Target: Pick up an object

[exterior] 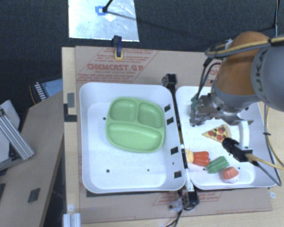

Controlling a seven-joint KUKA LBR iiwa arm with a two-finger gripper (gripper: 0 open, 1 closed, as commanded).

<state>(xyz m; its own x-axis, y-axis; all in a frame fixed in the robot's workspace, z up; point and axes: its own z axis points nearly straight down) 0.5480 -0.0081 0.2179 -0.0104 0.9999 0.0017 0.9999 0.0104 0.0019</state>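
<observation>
Four small toy foods in the right bin (194,140): a pizza slice (217,134) near the middle, then, lower down by the front wall, an orange pepper (200,158), a green veggie (217,164) and a red and white piece (230,174). Pincer (199,113) down low in that bin, just beside the pizza slice, up and to the left of it. Too dark and bunched up to tell if apart or together; nothing seen held. Probably going for the pizza slice, as the nearest toy. Looks light and hard, like plastic, so little fear of breaking. Flat and thin, though, and likely smooth, so easy to slip away or slide along the bin floor. Best to pinch across the two long sides, near the wide crust end, coming straight down. Chunky pepper maybe easier to grab, around the middle. Over in the left bin (94,164), a green plate (135,124) with three parts, well apart from all this.
</observation>
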